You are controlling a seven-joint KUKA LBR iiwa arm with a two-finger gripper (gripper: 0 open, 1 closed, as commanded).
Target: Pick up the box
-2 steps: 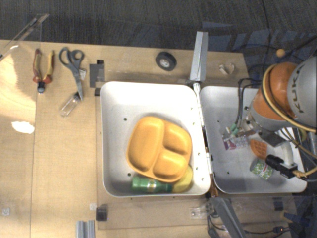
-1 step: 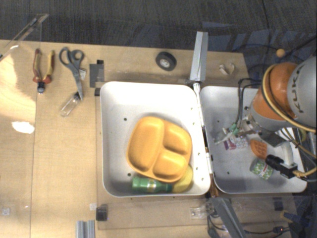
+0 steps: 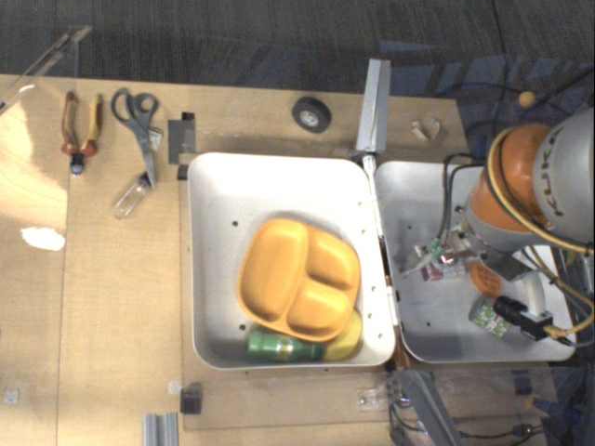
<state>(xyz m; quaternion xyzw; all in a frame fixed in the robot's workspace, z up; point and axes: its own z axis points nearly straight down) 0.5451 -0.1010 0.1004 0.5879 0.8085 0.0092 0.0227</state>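
In the right bin [image 3: 418, 328], a small box [image 3: 425, 253] with green, white and purple print lies near the left wall. My gripper [image 3: 447, 255] reaches down from the grey and orange arm [image 3: 535, 189] and sits just right of the box, close against it. Whether the box is between the fingers is too small and blurred to tell. A green-printed packet [image 3: 484, 316] and a flat orange piece [image 3: 484, 276] lie lower right of the gripper, partly under the arm.
The left bin [image 3: 223, 249] holds a yellow divided plate [image 3: 301, 278], tilted over a green can [image 3: 282, 346] and a yellow fruit [image 3: 346, 339]. On the bench lie scissors [image 3: 139, 124], pliers [image 3: 79, 130] and a tape roll [image 3: 311, 113]. A metal bar [image 3: 374, 105] stands between the bins.
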